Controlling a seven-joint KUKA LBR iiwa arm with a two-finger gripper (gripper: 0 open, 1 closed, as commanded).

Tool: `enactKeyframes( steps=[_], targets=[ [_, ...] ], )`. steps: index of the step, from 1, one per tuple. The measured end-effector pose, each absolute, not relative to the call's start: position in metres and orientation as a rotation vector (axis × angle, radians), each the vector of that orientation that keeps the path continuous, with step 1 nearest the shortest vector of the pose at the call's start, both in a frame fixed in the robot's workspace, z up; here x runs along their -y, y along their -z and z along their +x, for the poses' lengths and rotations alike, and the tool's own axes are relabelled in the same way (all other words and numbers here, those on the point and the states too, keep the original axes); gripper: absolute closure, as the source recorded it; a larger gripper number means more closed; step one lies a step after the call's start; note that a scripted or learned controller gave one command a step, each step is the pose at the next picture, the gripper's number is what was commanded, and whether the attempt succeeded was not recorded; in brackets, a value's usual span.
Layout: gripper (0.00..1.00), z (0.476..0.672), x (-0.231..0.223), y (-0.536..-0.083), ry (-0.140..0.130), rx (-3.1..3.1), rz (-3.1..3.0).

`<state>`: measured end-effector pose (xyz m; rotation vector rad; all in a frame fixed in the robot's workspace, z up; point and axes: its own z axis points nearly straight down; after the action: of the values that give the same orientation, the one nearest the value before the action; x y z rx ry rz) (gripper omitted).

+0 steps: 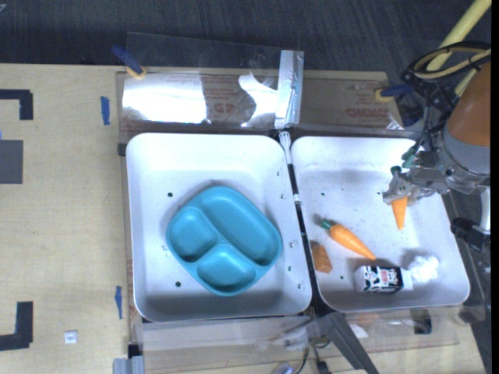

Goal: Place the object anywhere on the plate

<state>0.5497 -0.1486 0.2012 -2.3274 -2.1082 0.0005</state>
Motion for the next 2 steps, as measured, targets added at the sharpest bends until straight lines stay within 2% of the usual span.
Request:
enactKeyframes(
  steps=[1, 2],
  targets=[
    [1.0, 0.532, 0.044, -0.182, -0.008, 1.782, -2.58],
    [1.0, 0.557, -0.076, -0.243, 0.004, 1.917, -2.487]
  ],
)
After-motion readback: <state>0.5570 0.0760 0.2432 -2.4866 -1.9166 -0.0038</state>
